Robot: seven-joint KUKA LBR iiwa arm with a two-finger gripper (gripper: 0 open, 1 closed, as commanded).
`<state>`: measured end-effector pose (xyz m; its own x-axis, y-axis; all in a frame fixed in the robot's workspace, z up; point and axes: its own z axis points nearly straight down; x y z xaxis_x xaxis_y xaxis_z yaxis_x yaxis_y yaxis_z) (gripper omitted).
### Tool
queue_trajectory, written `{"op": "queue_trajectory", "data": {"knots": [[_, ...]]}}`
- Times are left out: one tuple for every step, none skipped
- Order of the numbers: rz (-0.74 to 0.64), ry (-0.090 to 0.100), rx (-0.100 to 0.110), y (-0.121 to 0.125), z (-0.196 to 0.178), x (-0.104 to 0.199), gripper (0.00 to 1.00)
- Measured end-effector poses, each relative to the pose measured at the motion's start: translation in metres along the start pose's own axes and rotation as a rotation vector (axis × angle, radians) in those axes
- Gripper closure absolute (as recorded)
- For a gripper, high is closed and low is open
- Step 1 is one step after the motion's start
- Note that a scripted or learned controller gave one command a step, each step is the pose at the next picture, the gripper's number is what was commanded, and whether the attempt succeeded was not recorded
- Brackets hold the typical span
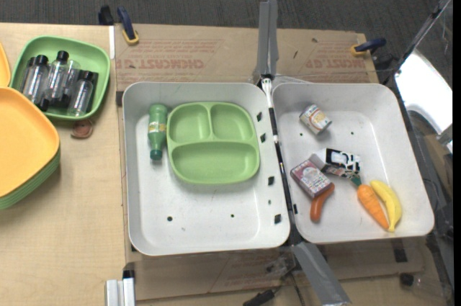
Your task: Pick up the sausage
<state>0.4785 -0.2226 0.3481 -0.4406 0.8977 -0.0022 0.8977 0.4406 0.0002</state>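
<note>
Lying in the right-hand shallow white bin (403,126), toward its front wall, a small reddish-brown sausage (321,202) rests at a slant with its upper end touching a maroon and pink cardboard carton (310,177). Just beside the carton sits a little black and white toy vehicle (341,163), and farther back a small grey-wrapped packet (315,119) stands apart from the rest. An orange plastic carrot (372,204) and a yellow plastic banana (390,202) lie side by side, touching, near the sausage on the side away from the bins' shared wall. The left-hand shallow white bin (202,222) holds a light green three-compartment plate (213,142) with a green plastic bottle (157,130) lying just beside it. On the wooden bench (65,247) well apart from both bins are a green square tray of dark-capped vials (63,75) and a stack of orange plates (21,146).
</note>
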Motion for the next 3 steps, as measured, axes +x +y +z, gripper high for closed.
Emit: {"op": "queue_trajectory", "data": {"knots": [[-0.250,0.002,0.000,0.0021,0.0069,-0.0007,1.00],[-0.622,0.001,-0.001,0.0006,0.0079,0.0001,1.00],[-0.895,-0.002,-0.003,0.0008,0.0000,0.0001,1.00]]}}
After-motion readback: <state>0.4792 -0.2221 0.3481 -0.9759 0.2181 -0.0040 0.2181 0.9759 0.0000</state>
